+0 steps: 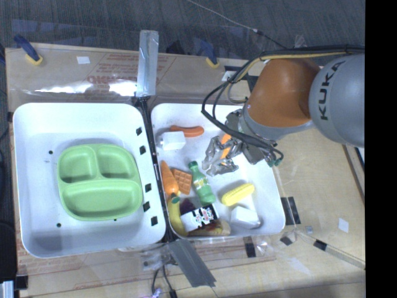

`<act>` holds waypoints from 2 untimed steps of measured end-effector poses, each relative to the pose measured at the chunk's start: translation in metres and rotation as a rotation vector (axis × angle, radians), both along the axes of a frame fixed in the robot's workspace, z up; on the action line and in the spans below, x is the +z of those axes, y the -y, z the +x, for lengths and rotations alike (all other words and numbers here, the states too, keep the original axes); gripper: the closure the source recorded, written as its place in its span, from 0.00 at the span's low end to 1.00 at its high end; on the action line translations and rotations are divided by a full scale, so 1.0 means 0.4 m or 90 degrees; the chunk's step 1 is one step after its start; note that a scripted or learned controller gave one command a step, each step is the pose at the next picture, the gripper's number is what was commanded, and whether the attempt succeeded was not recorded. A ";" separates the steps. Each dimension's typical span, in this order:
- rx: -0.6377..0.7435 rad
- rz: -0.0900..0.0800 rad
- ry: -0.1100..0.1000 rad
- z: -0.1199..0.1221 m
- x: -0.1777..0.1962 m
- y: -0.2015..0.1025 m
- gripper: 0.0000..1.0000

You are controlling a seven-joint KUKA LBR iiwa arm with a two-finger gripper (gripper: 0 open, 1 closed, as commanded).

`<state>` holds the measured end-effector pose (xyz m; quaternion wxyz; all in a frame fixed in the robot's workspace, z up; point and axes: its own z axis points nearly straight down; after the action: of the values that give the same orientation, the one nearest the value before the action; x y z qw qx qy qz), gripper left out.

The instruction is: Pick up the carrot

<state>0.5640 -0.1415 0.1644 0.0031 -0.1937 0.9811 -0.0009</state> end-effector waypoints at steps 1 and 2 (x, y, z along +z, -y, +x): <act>-0.253 0.001 -0.002 0.003 0.017 -0.069 1.00; -0.510 0.002 -0.002 -0.033 0.054 -0.013 1.00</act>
<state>0.5507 -0.1364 0.1861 0.0014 0.2038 0.9790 -0.0004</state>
